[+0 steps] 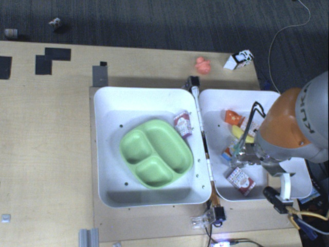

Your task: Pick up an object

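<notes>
Pincer lowered into right bin; finger state impossible to tell. Just below it, red-and-white packet: probably light, crinkly, slippery; best pinched across its short edges.

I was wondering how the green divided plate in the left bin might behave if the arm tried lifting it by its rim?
The green three-compartment plastic plate looks rigid and moulded, so it would probably keep its shape. It is broad and shallow, so a rim grasp would likely let it tilt. Its smooth surface may prove slippery. It lies flat in the left white bin, so rolling seems unlikely.
</notes>
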`<state>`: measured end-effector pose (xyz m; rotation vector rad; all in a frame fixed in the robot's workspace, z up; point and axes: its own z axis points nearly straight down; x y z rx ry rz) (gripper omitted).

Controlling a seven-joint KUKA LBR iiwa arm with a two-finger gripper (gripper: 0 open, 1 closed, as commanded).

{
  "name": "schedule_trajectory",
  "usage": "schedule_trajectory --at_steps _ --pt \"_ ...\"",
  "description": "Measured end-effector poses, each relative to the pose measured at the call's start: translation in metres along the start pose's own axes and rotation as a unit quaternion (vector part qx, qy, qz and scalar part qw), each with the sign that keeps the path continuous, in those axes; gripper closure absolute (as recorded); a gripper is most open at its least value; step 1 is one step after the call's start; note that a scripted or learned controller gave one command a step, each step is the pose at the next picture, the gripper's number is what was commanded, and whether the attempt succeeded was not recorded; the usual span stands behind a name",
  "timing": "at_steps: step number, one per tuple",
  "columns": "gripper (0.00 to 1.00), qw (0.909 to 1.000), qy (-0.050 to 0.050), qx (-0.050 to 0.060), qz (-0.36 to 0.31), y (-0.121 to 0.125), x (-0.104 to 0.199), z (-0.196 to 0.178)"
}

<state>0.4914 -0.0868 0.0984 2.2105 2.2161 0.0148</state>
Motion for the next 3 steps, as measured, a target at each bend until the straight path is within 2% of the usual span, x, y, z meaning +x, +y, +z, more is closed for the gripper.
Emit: schedule_trajectory --at_steps 1,2,3 --pt "0.00 1.0000 0.000 0.000 0.000 0.000 0.000 0.000" --pt "1.00 1.0000 0.000 -0.002 -0.001 0.002 0.001 -0.010" --pt "0.00 1.0000 0.000 -0.002 -0.001 0.002 0.001 -0.010"
